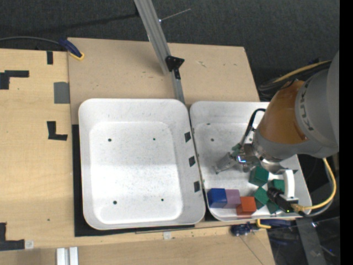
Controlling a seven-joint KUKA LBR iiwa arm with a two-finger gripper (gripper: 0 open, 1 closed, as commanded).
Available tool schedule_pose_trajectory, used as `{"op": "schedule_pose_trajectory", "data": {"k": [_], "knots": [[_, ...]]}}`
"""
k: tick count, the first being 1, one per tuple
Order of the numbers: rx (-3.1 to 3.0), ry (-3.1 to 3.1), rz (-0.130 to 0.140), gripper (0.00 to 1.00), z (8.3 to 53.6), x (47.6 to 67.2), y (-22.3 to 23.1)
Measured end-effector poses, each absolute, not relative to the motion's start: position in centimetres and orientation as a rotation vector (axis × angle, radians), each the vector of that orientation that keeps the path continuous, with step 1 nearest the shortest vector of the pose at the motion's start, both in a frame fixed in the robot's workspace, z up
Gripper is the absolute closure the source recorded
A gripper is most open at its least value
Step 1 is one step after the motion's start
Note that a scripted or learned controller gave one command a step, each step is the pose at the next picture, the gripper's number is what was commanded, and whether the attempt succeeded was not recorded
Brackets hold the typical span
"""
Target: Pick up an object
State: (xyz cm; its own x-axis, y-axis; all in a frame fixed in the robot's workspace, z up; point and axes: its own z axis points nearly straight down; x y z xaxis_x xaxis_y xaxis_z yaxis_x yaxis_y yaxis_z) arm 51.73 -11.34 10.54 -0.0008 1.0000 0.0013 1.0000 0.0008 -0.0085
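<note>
Grey arm w/ orange band (281,117) reaches in from the right of the frame and hangs over the right bin (220,117). Gripper (238,160) sits low over the bin's middle, metal parts pointing left toward bare floor; can't tell how its pincer stands, too small and blurred to judge, and nothing can be seen caught in it.

Candidates all lie in the lower right of the frame, along the right bin's near edge: blue block (217,197), purple block (232,197) touching it on the right, orange block (247,205) just beside that, then green pieces (259,176) partly under the wrist, more green further right near a white part. Left bin (132,159) holds only specks and a few dark dots.

Judgement: step in hand is approach, no grasp yet. The gripper is over bare floor, above and a bit right of the blocks, so a closing here would likely get nothing. To do it well:
- pick one target; blue block looks best, free on its left side, tho near the bin wall.
- shift toward lower left of the frame, centre over it before descending.
- align pincer so it doesn't straddle blue + purple together.
- go down straight, close, lift slow, check the block comes up.

Risk: crowding, wall contact, green pieces hidden under the wrist.
</note>
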Motion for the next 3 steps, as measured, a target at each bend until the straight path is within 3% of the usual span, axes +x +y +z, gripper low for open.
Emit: {"op": "schedule_pose_trajectory", "data": {"k": [1,2,3], "knots": [[-2.218,-2.22,0.005,0.0,9.1,51.6,-11.3],[-2.216,-2.22,0.004,1.0,10.1,51.6,-11.2],[-2.222,-2.226,-0.004,1.0,16.3,51.9,-10.9]]}}
